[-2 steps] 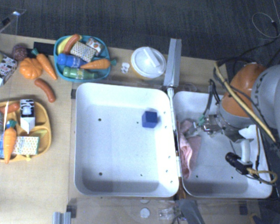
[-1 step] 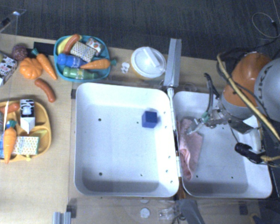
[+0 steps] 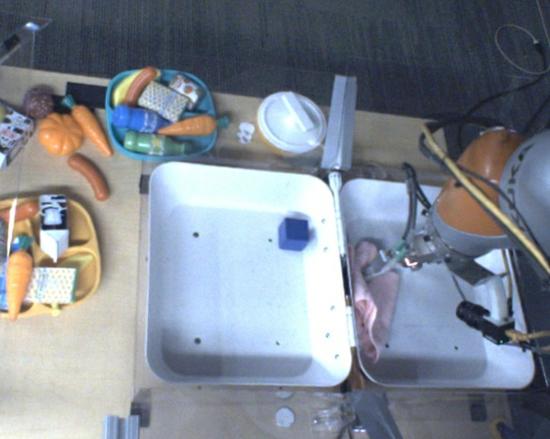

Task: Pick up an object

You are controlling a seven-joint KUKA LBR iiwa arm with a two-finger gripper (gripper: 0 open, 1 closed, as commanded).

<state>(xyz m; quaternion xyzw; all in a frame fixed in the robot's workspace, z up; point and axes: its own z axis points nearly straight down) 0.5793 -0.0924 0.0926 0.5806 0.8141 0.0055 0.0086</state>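
Observation:
A small blue cube (image 3: 295, 232) lies in the left bin (image 3: 201, 340), toward its upper right. A crumpled pink cloth (image 3: 376, 301) lies along the left wall of the right bin (image 3: 453, 362). My gripper (image 3: 392, 255) reaches in from the right and is low over the upper end of the pink cloth, at or very near it. The grey arm with its orange band (image 3: 479, 195) stretches over the right bin's upper right part and hides it.
Toy food fills a blue bowl (image 3: 160, 112) and a yellow plate (image 3: 33, 258) left of the bins. A white lidded cup (image 3: 291, 121) and a metal post (image 3: 338, 124) stand behind them. Cables (image 3: 488, 323) trail over the right bin's right side.

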